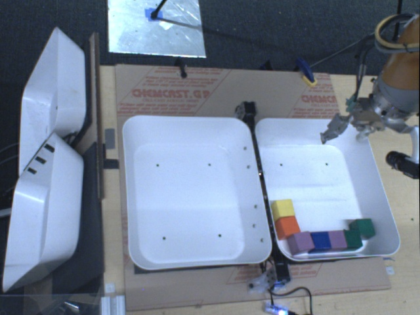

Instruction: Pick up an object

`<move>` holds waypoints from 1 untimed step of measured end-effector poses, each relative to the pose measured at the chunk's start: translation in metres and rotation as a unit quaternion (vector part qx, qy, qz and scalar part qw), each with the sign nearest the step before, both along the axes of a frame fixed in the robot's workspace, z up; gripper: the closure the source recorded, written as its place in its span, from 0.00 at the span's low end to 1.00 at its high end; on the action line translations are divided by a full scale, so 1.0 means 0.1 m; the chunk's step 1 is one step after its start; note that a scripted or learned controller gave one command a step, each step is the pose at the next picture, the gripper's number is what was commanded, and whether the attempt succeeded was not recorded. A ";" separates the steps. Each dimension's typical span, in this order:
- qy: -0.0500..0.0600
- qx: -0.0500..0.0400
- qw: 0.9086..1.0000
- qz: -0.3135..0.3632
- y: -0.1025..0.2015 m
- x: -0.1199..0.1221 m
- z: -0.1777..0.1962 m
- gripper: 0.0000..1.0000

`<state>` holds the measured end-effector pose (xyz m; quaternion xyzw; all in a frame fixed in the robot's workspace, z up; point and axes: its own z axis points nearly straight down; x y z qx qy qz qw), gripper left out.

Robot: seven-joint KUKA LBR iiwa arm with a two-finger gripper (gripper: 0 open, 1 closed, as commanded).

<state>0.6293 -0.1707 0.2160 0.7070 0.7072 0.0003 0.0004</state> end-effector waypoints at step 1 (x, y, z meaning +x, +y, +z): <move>0.000 0.000 1.000 0.000 -0.17 0.45 -0.38 0.00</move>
